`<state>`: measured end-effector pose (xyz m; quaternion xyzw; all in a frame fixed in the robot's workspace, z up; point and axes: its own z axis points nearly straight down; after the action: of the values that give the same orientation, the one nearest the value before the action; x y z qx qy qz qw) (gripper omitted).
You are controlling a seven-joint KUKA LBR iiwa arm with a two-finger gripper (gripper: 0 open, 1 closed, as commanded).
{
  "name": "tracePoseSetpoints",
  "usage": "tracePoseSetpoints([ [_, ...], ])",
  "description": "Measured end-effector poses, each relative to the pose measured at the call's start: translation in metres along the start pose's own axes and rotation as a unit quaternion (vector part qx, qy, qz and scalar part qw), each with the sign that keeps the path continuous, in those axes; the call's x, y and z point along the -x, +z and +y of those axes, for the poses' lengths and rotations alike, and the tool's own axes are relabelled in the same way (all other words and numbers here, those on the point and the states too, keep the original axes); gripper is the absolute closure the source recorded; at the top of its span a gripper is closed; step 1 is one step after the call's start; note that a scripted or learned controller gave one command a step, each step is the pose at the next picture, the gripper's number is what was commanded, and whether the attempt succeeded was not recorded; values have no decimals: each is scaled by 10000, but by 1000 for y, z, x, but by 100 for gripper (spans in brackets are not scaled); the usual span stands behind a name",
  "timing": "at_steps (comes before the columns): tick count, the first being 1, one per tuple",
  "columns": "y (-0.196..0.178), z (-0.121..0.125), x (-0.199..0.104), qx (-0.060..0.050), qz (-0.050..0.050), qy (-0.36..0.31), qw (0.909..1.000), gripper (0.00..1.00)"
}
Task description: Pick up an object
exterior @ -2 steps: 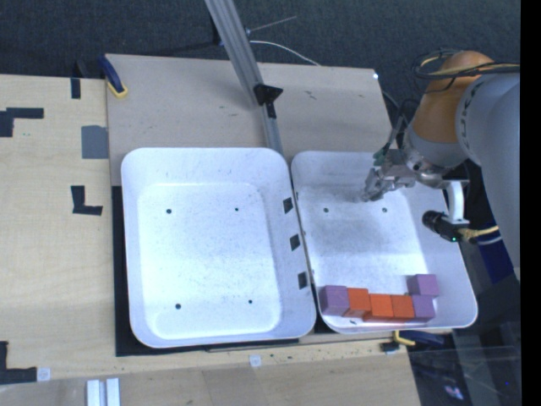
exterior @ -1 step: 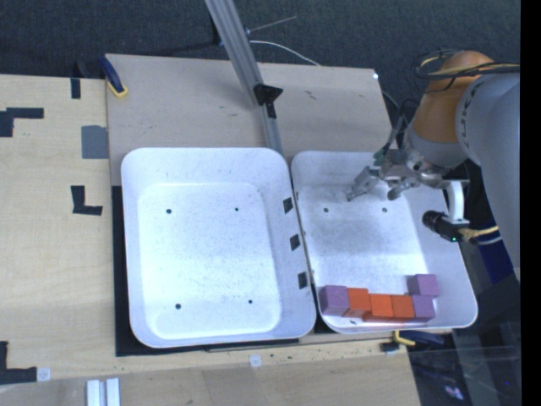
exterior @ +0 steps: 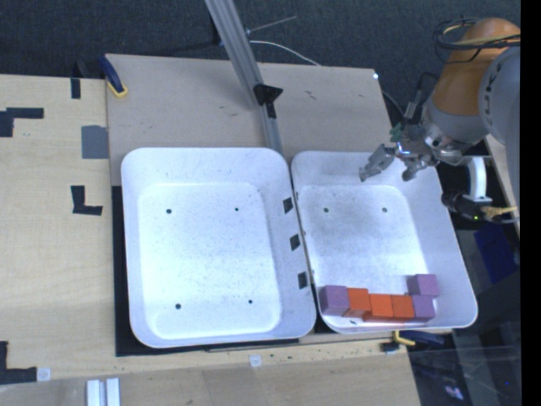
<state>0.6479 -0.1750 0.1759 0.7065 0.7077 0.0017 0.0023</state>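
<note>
Camera view: two white bins side by side on the bench, left bin and right bin. The arm comes in from 3 o'clock, its orange band at the upper right of frame. The gripper sits over the far rim of the right bin, around 12 to 1 o'clock of that bin. Its two fingers are spread apart with clear space between them, nothing between them. The objects are a cluster of blocks along the near wall of the right bin, at its 6 o'clock: a purple block at the left end, orange blocks in a row in the middle, and purple blocks stacked or butted at the right end, can't tell which. The blocks touch each other and sit against the bin's near edge. Relative to the gripper, the cluster lies toward 6 o'clock, across the whole bin floor, well apart from the fingers. A slanted metal rail runs from 12 o'clock down to the junction between the bins. A small yellow and blue clamp sits on the board at 10 o'clock.
</note>
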Motion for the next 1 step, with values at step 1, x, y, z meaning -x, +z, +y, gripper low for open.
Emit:
tracePoseSetpoints([
  [1, -16, -4, 0, -24, 7, 5, 10000, 0],
])
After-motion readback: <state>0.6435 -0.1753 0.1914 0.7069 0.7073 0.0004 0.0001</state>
